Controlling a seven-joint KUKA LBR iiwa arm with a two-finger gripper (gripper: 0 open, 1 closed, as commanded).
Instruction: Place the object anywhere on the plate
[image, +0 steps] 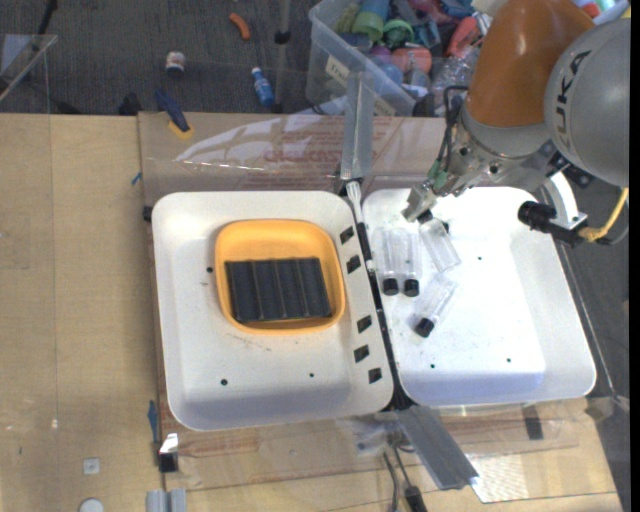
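An orange plate (232, 243) sits in the left bin (190, 350) with a black ribbed block (278, 289) lying flat on it. Several clear vials with black caps lie in the right bin (510, 330): two side by side (397, 262), one tilted (440, 246) and one lower down (435, 304). My gripper (417, 210) hangs over the far left part of the right bin, just above and beside the tilted vial. I see nothing clearly held in it.
A metal divider (352, 140) runs between the bins at the back. A clear tub of coloured items (400, 45) stands behind the bench. The wooden bench top (70, 300) stretches to the left.
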